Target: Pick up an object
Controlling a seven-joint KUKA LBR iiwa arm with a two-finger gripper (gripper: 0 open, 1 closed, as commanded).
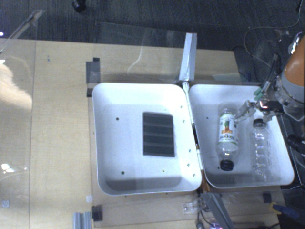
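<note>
Arm (pixel 294 75): grey body, rounded housing, with an orange band (pixel 291 73) sitting directly above the wrist section. Wrist block below the band is grey/silver, boxy. Small green patch and a reddish-pink spot on the hardware just behind the gripper (pixel 248 109). Gripper itself is light metallic grey, thin finger links, too small and blurred for finer detail. Thin dark cables (pixel 274 68) loop up and away from the wrist area, behind the end effector.
</note>
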